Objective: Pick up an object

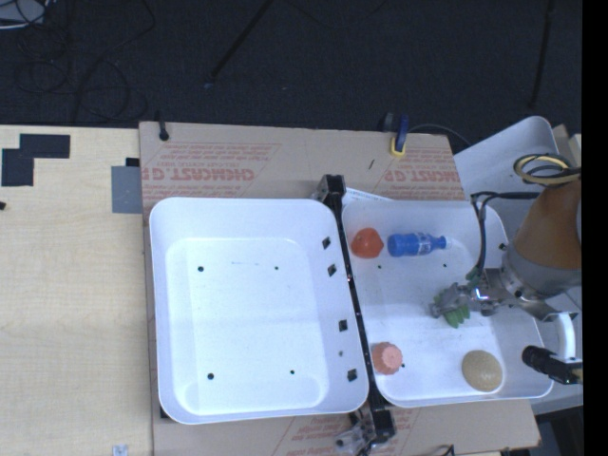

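In the right bin (418, 392) lie a red-orange rounded object (367, 244), a blue bottle (414, 244) on its side, a salmon-pink cylinder (386, 357) and a tan ball (483, 370). A small green object (457, 316) sits near the bin's middle right. My gripper (448, 304) reaches in from the right and hangs right over the green object, partly hiding it. Whether it touches the green object is unclear.
The left bin (161, 255) stands beside the right one, with a black divider (347, 293) between them. Both rest on cardboard (237, 164) over a wooden bench. The arm's orange band (551, 226) and cables hang over the right bin's right wall.
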You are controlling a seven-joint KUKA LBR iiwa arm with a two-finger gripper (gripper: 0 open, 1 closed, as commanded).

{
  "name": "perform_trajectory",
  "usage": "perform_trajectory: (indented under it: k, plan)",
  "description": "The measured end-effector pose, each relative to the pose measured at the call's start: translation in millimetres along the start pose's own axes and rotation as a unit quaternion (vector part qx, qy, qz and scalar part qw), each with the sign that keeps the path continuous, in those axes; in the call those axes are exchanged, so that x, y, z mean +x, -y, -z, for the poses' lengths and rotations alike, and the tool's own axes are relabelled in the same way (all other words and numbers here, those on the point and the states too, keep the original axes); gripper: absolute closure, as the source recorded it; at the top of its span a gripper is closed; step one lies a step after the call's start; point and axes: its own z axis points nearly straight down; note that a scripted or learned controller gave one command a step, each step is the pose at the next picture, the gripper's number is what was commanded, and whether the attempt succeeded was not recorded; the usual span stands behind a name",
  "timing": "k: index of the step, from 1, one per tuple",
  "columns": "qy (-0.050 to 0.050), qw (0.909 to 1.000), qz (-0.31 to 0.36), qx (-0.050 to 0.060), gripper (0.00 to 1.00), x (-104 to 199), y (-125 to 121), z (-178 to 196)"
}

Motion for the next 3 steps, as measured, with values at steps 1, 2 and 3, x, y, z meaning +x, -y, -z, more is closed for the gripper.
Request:
perform_trajectory:
  k: [1,2,3]
  plan:
    - [0.000,1.0000,-0.003,0.000,1.00,-1.3,0.4,12.3]
    - [-0.001,1.0000,0.003,-0.003,1.00,62.0,13.4,95.1]
    - [-0.002,1.0000,0.003,0.002,1.00,146.0,57.4,101.2]
